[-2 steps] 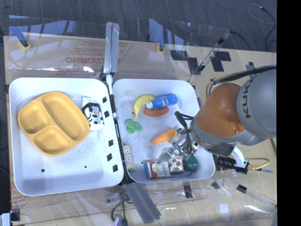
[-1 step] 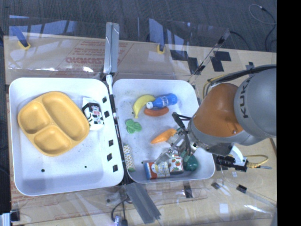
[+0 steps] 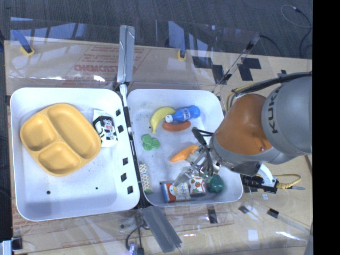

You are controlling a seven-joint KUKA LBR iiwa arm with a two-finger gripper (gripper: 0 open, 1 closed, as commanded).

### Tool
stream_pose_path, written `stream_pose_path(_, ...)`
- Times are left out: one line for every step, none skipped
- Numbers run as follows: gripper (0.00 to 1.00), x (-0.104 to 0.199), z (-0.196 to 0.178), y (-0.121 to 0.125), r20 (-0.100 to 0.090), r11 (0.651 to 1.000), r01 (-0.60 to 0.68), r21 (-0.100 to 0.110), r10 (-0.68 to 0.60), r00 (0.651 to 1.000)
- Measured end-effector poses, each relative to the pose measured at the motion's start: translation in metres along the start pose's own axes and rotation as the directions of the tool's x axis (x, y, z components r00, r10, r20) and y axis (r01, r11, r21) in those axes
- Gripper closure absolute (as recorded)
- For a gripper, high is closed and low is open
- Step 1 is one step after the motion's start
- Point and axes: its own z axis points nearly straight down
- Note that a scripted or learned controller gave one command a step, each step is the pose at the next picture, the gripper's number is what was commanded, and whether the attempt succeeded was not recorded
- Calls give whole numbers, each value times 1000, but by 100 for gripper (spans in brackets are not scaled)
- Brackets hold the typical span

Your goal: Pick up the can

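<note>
Plainly, you can read "KU" on the arm (image 3: 289, 124); the can (image 3: 182, 190) lies sideways, red-labelled, beneath the gripper (image 3: 199, 166), whose grip I cannot tell.

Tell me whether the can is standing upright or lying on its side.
Lying on its side. The can stretches lengthwise along the right bin's front wall, its label facing up, with the gripper right above it.
</note>
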Motion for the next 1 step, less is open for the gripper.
stream_pose_path(0,-28,4,11,-9,993,-118,5,118,993)
